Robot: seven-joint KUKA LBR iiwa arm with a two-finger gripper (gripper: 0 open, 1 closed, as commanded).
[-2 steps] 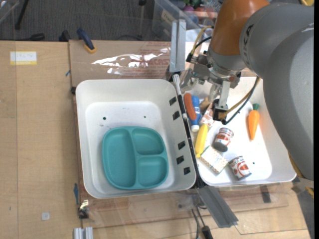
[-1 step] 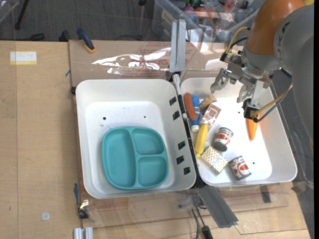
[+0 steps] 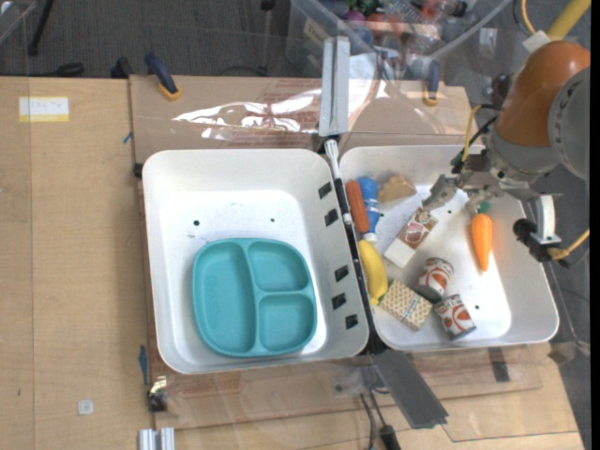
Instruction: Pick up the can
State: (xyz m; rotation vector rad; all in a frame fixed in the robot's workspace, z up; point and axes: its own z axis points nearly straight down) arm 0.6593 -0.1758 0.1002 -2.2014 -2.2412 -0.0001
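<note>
— So where does the grey arm with the orange band (image 3: 548, 87) sit?

— Over the upper right corner of the right shallow white bin (image 3: 534, 317), reaching in from the right. Its orange section bulges at the view's right edge, and the wrist angles down and leftward toward the bin's upper middle.

— And the end effector (image 3: 448, 193)?

— It hangs low over the bin, just above a small red-and-white carton (image 3: 415, 234) and left of an orange plastic carrot (image 3: 482, 240). Nothing shows between its fingers; how far apart they stand I cannot tell.

— Where is the can?

— Two short red-and-white cans lie in the lower part of that bin: one (image 3: 435, 276) near the middle, the other (image 3: 455, 315) just below and right of it. Both are well apart from the end effector.

— Anything beside them?

— A tan patterned box (image 3: 405, 305) touches the left of the lower can, and a yellow plastic banana (image 3: 372, 266) lies along the bin's left wall. The left white bin (image 3: 178, 186) holds a teal divided plate (image 3: 253, 296), on the wooden surface (image 3: 66, 270).
</note>
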